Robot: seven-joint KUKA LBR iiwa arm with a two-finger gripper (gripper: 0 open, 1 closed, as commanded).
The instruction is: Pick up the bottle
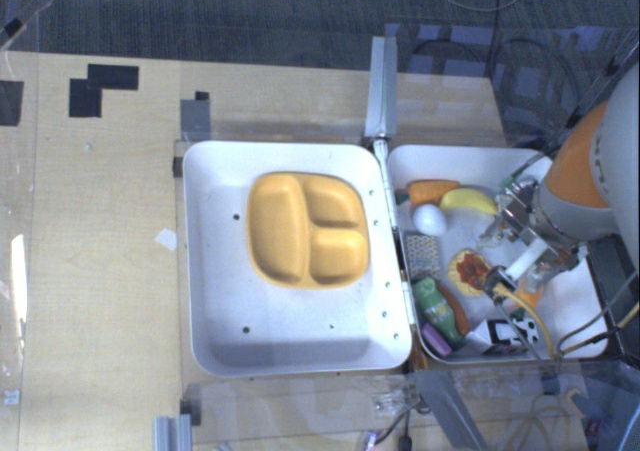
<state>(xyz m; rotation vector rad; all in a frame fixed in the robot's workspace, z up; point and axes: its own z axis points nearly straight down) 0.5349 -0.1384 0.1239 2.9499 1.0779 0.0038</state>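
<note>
Pincer [505, 219] hangs over right bin [575, 291], its opening impossible to tell. One green bottle [431, 298], one banana [468, 201], one carrot [432, 189].

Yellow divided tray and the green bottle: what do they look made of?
Yellow divided tray: probably moulded plastic, matte, judging by its soft rounded compartment edges and even colour. Green bottle: likely plastic too, with a slight sheen, but too small to be sure.

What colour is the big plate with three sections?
The divided plate is yellow, clearest in the camera view.
</note>
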